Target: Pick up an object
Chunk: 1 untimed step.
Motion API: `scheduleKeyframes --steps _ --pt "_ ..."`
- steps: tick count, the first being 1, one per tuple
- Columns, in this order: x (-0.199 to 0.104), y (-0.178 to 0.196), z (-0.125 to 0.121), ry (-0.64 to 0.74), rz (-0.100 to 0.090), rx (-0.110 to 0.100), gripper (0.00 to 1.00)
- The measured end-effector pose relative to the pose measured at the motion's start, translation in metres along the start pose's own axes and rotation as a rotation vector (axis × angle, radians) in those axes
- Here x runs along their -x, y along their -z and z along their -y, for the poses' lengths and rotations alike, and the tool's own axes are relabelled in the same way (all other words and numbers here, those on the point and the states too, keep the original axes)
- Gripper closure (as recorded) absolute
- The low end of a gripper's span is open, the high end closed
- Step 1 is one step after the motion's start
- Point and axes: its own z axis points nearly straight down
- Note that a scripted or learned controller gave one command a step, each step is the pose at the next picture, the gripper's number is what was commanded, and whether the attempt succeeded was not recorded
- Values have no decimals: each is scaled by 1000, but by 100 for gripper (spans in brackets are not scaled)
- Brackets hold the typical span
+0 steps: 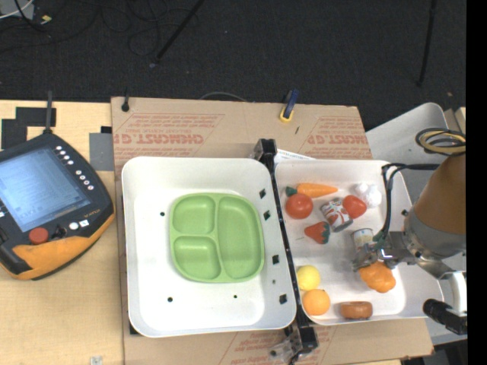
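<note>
While the arm reached in from the right, we saw its gripper [368, 255] low over the right bin [396, 299], down among the toy food. We honestly couldn't tell how wide it was set, or if it had hold of anything. An orange fruit [379, 277] sat right against it. Nearby lay a small can [335, 214], two tomatoes [299, 206], a carrot [316, 190], a strawberry [317, 233], a lemon [308, 277], an orange [316, 302] and a brown bread roll [355, 309]. The left bin [144, 280] had a green divided plate [215, 236].
</note>
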Motion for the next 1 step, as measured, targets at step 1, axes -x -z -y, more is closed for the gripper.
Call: scheduleKeyframes --steps 1 --pt "5 58 4 8 0 0 100"
